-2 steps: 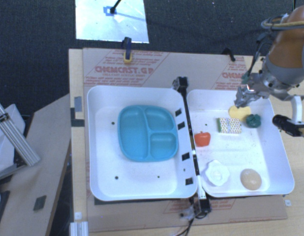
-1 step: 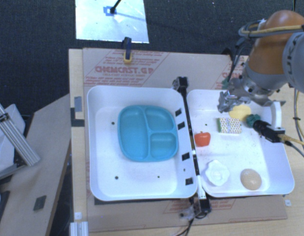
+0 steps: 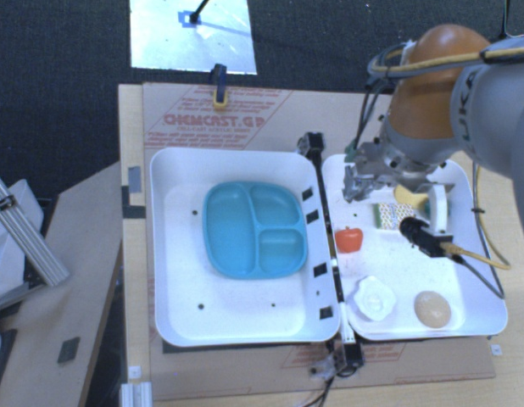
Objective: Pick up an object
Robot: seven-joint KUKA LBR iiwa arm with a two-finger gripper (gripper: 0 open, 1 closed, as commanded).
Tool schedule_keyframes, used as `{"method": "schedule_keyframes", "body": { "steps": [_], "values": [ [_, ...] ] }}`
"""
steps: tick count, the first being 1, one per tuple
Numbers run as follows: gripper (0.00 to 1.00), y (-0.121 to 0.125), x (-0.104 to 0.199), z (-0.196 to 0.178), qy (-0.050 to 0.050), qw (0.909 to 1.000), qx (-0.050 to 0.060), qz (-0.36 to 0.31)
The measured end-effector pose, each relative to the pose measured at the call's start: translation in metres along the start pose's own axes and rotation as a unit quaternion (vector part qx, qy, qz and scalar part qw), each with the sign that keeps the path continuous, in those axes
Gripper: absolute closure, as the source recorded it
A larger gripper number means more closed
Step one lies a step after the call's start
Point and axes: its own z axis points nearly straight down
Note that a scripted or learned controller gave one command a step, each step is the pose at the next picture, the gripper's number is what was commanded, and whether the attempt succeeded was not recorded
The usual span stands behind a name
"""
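Cardboard-covered bench (image 3: 213, 119) under the arm (image 3: 491, 113), which reaches in from the right and bends over the right bin (image 3: 493, 314). The gripper (image 3: 357, 185) points down near the bin's far left corner; whether it is parted or closed cannot be told. A red object (image 3: 349, 240) lies on the bin floor nearby, apart from it.

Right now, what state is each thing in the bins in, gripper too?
Blue tray: flat, right side up, in left bin.
Red toy: loose in right bin, near its left edge.
White piece: lying flat, right bin.
Beige ball: loose, right bin.
Gripper: low over right bin's back left.
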Motion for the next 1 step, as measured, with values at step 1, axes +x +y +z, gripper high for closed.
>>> {"method": "schedule_keyframes", "body": {
  "steps": [1],
  "values": [
    [1.0,-0.0184,0.0515,0.0109,0.0,1.0,0.0,0.001]
  ]
}}
